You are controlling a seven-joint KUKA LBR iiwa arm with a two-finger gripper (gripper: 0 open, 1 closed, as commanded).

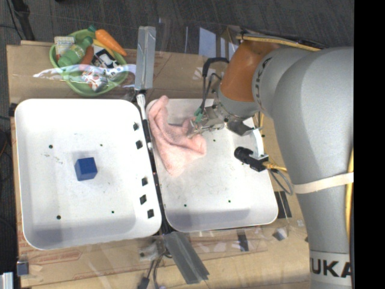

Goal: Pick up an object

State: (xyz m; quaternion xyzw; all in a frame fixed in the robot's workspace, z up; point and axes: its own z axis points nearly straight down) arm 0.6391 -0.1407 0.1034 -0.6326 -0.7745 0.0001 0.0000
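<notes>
Arm [301, 101] reaches in over the right bin [228, 209], wrist bent down so the hand [201, 124] meets the pink cloth [174, 137] from above. Cloth lies crumpled directly under and beside the hand, touching it. Finger spread: cannot tell. Blue cube [86, 168] sits well apart in the far bin [36, 209].

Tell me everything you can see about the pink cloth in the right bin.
The pink cloth is soft, towel-like fabric, crumpled and folded into loose ridges. It lies in the upper left part of the right bin, its left edge against the wall by the divider, one end trailing down toward the bin's middle. The gripper sits at its right edge, apparently touching the fabric; whether it grips any is unclear.
</notes>
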